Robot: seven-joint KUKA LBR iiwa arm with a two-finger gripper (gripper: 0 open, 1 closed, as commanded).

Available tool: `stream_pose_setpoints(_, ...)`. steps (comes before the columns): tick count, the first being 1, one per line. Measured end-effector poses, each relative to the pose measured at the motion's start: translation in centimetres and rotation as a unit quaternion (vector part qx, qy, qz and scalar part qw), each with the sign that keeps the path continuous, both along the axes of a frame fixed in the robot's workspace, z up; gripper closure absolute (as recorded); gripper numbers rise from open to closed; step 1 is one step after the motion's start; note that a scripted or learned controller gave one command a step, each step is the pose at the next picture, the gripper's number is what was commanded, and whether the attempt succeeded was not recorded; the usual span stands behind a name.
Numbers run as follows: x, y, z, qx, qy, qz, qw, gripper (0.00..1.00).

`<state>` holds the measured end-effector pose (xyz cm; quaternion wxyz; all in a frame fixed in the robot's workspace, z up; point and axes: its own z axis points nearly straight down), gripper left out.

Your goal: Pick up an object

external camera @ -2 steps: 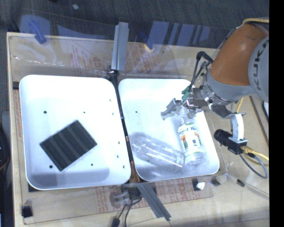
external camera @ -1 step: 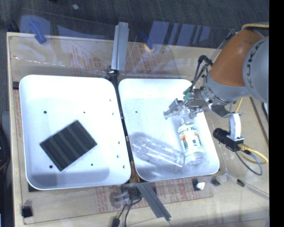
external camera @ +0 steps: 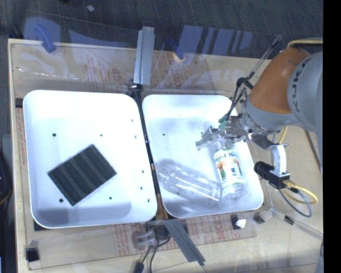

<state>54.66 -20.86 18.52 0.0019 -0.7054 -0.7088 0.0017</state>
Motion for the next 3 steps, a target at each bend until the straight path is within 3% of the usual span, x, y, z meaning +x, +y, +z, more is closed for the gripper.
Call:
stream_pose_setpoints(1,2.0,0.0,-2.5,0.0,-0.002,0.037,0.9993,0.0)
stream_pose_setpoints(2,-6.1,-0.2,0.7,0.0001,-0.002,0.031,0.9995,0.0)
stream_pose_setpoints(3,-0.3,0.3,-1.7,0.0,0.0,0.028,0.9996,0.0)
